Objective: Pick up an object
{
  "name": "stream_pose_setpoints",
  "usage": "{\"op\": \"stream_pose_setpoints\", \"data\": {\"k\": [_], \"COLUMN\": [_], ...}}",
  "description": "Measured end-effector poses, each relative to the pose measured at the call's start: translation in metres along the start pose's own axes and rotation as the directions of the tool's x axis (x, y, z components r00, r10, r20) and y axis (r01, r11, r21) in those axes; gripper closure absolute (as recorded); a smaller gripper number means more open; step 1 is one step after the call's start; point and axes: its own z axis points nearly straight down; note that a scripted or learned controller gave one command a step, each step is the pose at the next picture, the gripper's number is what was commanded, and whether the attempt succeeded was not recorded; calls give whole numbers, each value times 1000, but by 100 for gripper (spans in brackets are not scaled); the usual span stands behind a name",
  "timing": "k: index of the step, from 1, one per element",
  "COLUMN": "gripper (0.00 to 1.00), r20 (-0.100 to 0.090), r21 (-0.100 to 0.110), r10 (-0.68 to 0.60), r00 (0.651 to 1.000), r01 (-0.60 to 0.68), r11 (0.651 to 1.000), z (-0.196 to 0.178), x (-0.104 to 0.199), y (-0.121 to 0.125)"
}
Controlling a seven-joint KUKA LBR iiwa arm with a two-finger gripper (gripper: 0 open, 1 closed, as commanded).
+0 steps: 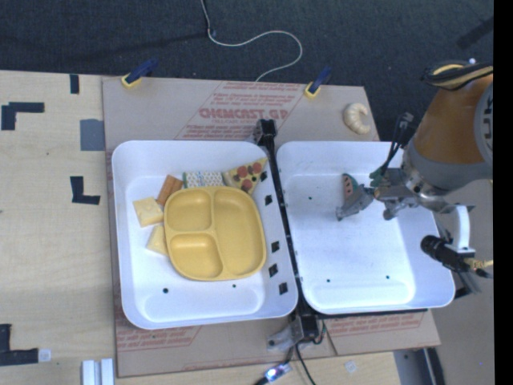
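My gripper (349, 208) reaches in from the right and hangs low over the upper middle of the right bin (361, 283). A small dark object with a brownish-green face (348, 185) sits right at the gripper's tip, on its far side. I cannot tell whether it is touching the gripper or merely lying on the bin floor beside it. The left bin (136, 295) holds a yellow divided plate (215, 233). Several flat toy food pieces lie along the plate's upper and left edges, including a tan cracker (148, 211) and a pizza slice (248, 175).
A beige lump (358, 117) lies on the cardboard behind the right bin. Two blue-and-yellow clamps (140, 72) (318, 80) pin the cardboard's back edge. A black divider strip (276, 215) runs between the bins. The arm's grey and orange body (449, 135) covers the right bin's right side.
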Motion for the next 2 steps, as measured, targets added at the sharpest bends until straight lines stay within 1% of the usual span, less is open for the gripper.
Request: {"op": "stream_pose_setpoints", "data": {"k": [1,2], "gripper": [0,0], "r20": [0,0], "r21": [5,4], "r10": [0,0], "r00": [1000,1000], "r01": [0,0], "r11": [1000,1000], "z": [64,118], "x": [1,3], "y": [2,1]}}
